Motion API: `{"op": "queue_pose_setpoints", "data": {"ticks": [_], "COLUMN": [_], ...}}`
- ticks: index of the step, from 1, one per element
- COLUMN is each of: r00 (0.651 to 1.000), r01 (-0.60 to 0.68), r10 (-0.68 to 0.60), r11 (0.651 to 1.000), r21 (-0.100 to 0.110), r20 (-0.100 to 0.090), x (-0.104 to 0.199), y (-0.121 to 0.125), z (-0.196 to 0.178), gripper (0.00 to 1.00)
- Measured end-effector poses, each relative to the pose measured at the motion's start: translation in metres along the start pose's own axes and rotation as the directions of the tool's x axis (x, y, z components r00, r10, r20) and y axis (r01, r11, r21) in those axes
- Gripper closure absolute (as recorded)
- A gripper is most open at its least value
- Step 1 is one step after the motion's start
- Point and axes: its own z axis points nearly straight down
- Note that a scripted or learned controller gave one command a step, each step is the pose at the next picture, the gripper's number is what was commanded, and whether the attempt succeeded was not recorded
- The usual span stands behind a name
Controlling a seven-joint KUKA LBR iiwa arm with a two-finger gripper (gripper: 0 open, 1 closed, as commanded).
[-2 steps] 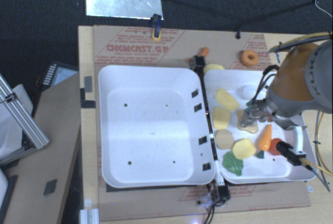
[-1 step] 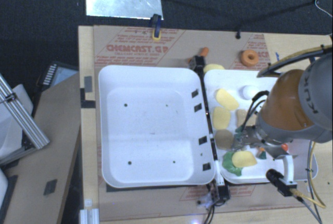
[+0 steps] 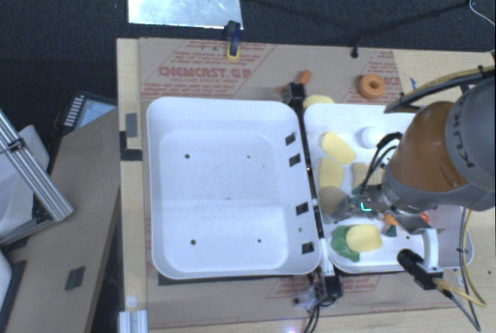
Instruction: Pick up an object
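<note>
Though jaws' state hidden, arm [image 3: 434, 161] over crowded right bin [image 3: 403, 266], near its front rim.

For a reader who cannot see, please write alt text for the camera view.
A grey arm with an orange band reaches from the right over the right white bin, which holds several yellow pieces and a green piece. The left white bin sits beside it on a cardboard-covered bench, where an orange ring lies behind the bins.
</note>
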Motion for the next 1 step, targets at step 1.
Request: {"op": "queue_pose_setpoints", "data": {"ticks": [1], "r00": [1.000], "r01": [0.006], "r10": [-0.006], "r11": [1.000], "r21": [-0.007], "r20": [0.002], "x": [0.0014], "y": [0.0800], "z": [0.0069], "gripper": [0.00]}}
